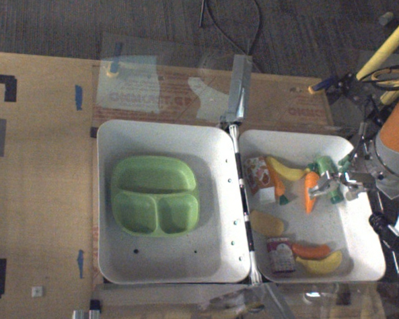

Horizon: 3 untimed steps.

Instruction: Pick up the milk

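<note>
1 milk carton (258, 174) lies by the bin's (358, 229) left wall. Likely light, stiff, crushable: grasp its flat sides. Whether the gripper (331, 189) is open, I cannot tell

I see a robotics lab: cardboard-covered bench (36, 179), tape marks (78, 97) at 10 o'clock, cable (229, 9) on carpet at 12.

2 white bins (167, 134) on bench. 1 green divided plate (155, 194) in left bin. Right bin: 2 bananas (285, 170), 2 carrots (310, 190), 2 small cartons/packets (257, 174), 1 tan potato-like item (267, 224), 1 hot-dog-ish item (311, 250), approx. 1 green item, partly hidden.
</note>
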{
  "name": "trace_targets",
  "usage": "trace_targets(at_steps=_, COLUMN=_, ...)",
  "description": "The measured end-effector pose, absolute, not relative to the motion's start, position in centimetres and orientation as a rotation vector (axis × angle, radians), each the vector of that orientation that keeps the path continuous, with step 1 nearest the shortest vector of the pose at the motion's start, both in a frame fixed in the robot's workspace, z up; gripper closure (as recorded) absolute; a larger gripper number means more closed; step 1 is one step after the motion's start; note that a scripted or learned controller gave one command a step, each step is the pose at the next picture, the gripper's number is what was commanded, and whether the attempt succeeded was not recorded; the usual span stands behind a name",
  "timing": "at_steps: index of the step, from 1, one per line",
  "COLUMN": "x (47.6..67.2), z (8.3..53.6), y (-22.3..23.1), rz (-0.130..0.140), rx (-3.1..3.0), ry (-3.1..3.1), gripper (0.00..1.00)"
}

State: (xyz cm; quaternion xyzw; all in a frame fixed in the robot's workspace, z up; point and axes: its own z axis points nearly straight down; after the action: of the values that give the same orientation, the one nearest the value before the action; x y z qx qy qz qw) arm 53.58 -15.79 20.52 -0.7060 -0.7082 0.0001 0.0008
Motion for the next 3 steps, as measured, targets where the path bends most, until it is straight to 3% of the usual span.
trace_targets(at_steps=1, x=54.2, z=9.5, y=-15.5, rz=-0.001, rx=-2.470, ry=-1.942, gripper=0.00)
trace_targets(at_steps=2, x=63.8, z=8.7, y=-14.6, rz=0.001, rx=-2.173, ry=-2.277, gripper=0.00)
trace_targets(at_steps=3, x=64.1, z=18.4, y=-22.5, rz=-0.001, rx=-2.139, ry=-2.306, gripper=0.00)
